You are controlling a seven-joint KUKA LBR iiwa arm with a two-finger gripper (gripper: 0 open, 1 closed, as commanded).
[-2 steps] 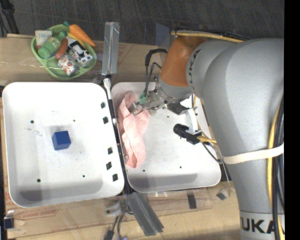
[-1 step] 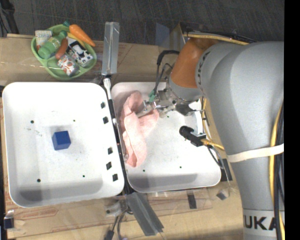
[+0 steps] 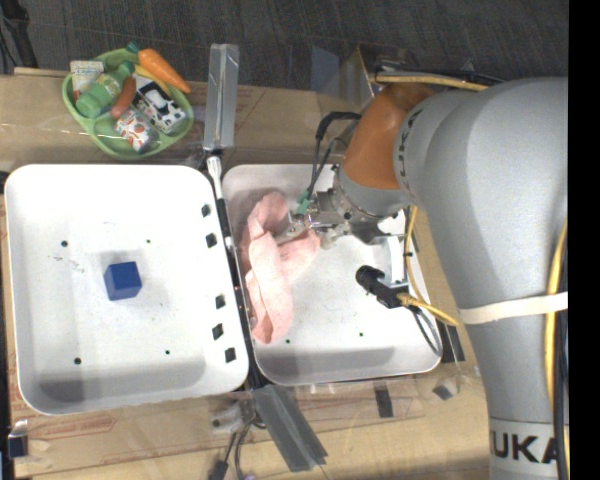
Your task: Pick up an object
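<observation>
The gripper (image 3: 305, 218) is seen low in the right bin (image 3: 380, 353), at the upper right edge of a pink cloth (image 3: 268, 268). Whether its fingers are parted or closed, and whether any cloth is between them, cannot be told from this view. The cloth is found crumpled along the left wall of that bin, running from near the top toward the lower left. In the left bin (image 3: 40, 198) a blue cube (image 3: 123, 279) is noted, standing alone on the floor. Beyond the bins, at the upper left of the bench, a green bowl (image 3: 85, 126) is recorded, filled with toy food items, an orange carrot (image 3: 162, 68) among them.
</observation>
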